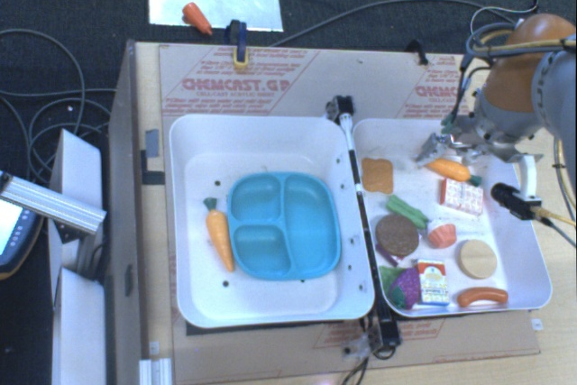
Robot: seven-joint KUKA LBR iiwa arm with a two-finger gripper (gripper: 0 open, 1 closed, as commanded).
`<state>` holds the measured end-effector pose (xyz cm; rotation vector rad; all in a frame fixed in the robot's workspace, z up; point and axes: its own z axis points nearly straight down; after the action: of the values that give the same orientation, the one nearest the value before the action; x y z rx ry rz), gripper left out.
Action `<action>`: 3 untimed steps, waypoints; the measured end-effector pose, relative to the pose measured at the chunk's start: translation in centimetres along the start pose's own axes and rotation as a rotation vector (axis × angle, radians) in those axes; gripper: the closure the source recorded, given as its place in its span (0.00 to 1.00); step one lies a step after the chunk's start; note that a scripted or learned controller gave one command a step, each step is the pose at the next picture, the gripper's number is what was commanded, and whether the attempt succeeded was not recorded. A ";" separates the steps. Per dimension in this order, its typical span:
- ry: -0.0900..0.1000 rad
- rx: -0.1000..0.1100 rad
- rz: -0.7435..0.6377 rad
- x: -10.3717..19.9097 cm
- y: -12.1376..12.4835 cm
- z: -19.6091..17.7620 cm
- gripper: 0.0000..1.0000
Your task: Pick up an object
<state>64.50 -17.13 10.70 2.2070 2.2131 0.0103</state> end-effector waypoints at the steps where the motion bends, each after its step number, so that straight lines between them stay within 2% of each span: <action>1: -0.003 -0.004 -0.001 -0.1 0.1 -1.2 1.00; 2: -0.002 -0.004 -0.001 -0.1 0.1 -1.1 0.00; 3: 0.006 0.015 0.001 -0.2 -1.9 1.3 0.00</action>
<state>62.58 -17.33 9.35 2.2189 2.2222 0.0005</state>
